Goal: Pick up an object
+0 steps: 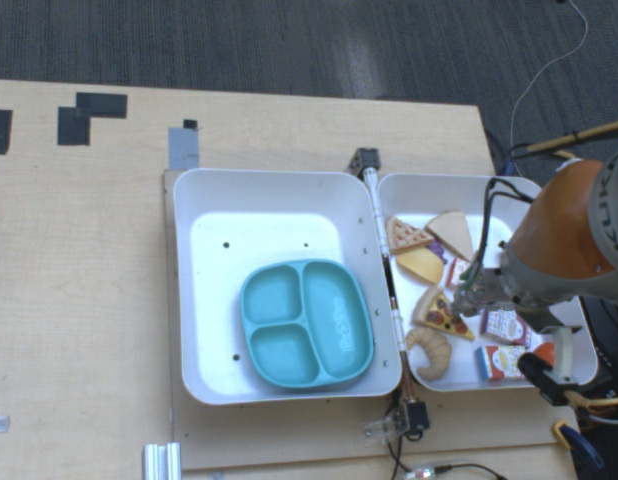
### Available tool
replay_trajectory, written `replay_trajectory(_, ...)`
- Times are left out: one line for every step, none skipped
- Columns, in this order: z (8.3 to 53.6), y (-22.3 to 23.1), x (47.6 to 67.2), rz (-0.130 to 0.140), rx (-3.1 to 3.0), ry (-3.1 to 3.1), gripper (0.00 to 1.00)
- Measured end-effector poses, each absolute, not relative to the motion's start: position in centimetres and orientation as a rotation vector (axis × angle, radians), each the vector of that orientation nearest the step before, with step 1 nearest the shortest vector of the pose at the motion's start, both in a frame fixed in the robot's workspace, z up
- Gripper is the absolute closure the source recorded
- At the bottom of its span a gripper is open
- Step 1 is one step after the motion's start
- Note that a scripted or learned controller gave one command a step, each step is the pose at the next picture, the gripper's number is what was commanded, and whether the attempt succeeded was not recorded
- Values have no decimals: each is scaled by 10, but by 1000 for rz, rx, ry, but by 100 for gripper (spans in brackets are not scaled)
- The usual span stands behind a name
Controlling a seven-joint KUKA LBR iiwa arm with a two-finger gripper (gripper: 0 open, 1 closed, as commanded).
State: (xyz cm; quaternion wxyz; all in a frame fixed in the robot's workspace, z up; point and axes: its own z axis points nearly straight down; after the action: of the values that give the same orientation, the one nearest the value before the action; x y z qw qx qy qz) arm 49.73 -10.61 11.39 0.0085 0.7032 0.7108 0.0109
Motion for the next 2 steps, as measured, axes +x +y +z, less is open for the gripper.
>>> replay_trajectory(114, -106, 497, 34, 2198, 2222, 0)
replay_trajectory(124, -105, 499, 38, 2194, 2222, 100)
